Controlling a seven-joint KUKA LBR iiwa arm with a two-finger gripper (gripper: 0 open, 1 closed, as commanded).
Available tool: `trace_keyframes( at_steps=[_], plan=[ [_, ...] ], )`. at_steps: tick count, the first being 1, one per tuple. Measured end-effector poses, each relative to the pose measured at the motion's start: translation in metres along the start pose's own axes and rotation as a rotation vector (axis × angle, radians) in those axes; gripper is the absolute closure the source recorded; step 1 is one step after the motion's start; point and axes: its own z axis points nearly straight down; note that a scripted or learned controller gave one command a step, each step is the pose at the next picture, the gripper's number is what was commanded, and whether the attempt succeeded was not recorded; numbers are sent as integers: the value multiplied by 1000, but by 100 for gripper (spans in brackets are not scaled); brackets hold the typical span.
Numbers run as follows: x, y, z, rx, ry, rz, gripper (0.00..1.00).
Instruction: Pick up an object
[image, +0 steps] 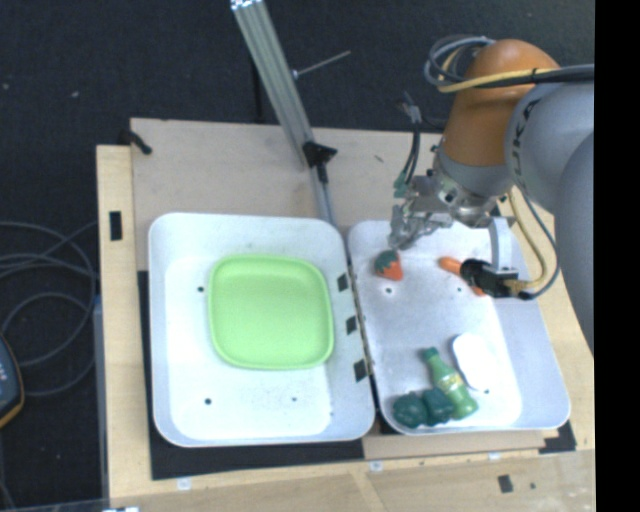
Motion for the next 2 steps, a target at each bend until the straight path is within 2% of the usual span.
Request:
trace_keyframes(
  at_steps=[1, 2],
  plan=[
    [53, -20, -13, -2, 1, 0, 100],
    [110, -33, -8, 0, 0, 0, 100]
  ],
)
